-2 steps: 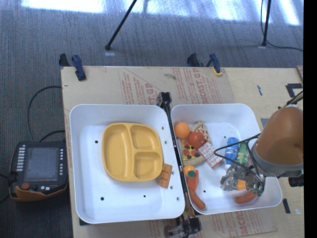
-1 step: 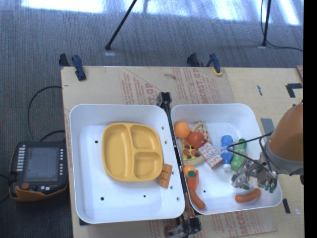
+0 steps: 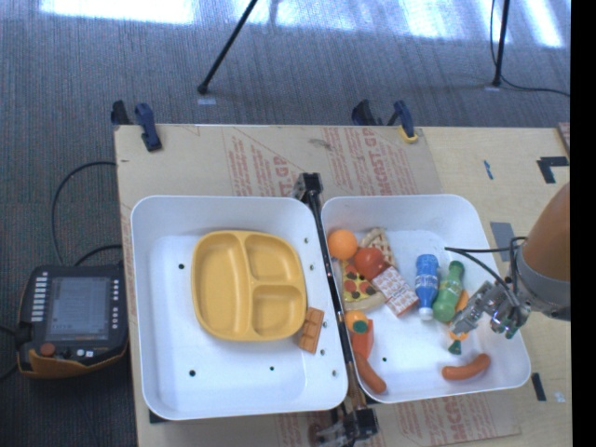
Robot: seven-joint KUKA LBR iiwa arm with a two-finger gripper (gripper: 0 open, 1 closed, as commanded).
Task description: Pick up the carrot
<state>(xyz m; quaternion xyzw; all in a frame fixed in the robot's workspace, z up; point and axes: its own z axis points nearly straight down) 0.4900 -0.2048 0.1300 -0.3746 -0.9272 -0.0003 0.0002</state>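
Note:
The carrot (image 3: 458, 336) is a small orange piece with a green tip. It lies in the right bin (image 3: 407, 209), just right of the green bottle (image 3: 448, 292), and is partly hidden under my gripper. My gripper (image 3: 486, 322) hangs over the bin's right side, directly above and slightly right of the carrot. Its fingers are spread open and nothing sits between them. I cannot tell whether they touch the carrot.
The right bin also holds a blue bottle (image 3: 426, 281), a small box (image 3: 396, 290), a tomato (image 3: 369, 261), an orange (image 3: 342, 243), a pizza slice (image 3: 357, 290), an orange-and-red vegetable (image 3: 359, 333) and two sausages (image 3: 465, 369). The left bin (image 3: 168, 250) bears a yellow divided plate (image 3: 249, 284) and a brown block (image 3: 312, 330).

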